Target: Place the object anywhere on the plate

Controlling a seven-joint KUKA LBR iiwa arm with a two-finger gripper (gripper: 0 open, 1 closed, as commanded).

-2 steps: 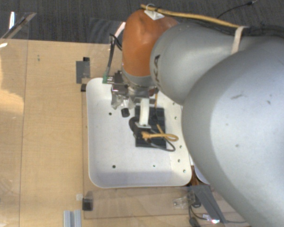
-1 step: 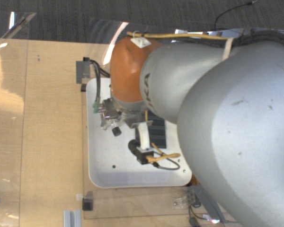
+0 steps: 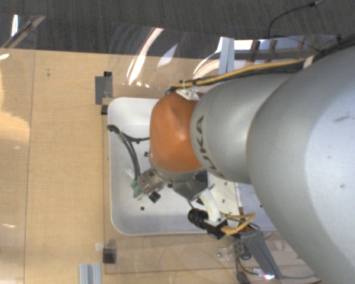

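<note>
My grey arm with its orange band (image 3: 173, 134) reaches in from the right and hangs over a white bin (image 3: 123, 220). The gripper (image 3: 144, 188) points down into the bin's left half, seen from above with the wrist on top of it. A small green bit (image 3: 134, 186) sits at its left edge. I cannot tell whether that is a loose object or part of the gripper. The arm's bulk hides most of the bin floor under it.
A black cable (image 3: 130, 149) loops from the bin's upper left corner down to the wrist. The bin's left rim (image 3: 110, 176) and front rim border bare wooden bench (image 3: 47, 176). Black clamps (image 3: 109, 254) sit at the bin's corners. A clear plastic sheet lies at the back.
</note>
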